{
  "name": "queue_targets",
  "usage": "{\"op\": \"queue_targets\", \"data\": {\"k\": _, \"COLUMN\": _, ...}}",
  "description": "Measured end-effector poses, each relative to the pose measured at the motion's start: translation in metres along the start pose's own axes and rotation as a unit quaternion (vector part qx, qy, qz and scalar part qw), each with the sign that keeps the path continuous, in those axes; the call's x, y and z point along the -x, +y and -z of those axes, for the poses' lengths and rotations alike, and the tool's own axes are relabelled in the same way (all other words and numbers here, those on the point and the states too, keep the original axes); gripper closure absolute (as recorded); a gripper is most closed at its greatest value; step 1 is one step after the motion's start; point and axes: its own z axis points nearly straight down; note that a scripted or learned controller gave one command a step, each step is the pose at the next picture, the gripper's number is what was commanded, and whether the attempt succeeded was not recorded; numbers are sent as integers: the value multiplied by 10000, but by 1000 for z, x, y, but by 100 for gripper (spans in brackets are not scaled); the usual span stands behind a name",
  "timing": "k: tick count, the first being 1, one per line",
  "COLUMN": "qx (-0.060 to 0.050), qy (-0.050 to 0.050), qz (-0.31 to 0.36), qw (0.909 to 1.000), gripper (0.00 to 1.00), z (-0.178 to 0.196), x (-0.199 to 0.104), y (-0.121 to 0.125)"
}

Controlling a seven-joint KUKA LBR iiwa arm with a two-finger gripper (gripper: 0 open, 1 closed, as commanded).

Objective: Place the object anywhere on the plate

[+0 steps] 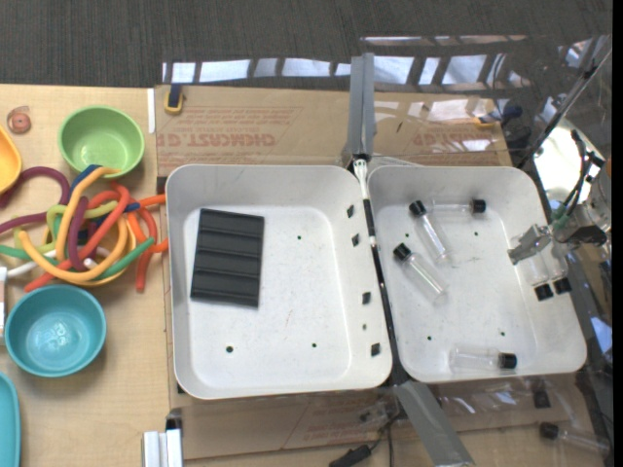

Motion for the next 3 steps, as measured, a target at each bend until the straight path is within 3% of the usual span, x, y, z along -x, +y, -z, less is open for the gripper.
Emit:
{"op": "queue_targets", "data": {"k": 1, "qx": -6, "qy": 10, "qz": 572, "qw": 9984, "gripper": 100, "z": -31, "x": -6, "y": -56}}
{"op": "queue_targets", "data": {"k": 2, "qx": 4, "qy": 0, "qz": 556, "qw": 9985, "gripper": 100, "z": 11, "x": -2, "y": -20}}
{"op": "queue_targets", "data": {"k": 3, "qx": -12, "qy": 13, "qz": 902, "qw": 9959, "gripper": 100, "z": -14, "x": -50, "y": -51}}
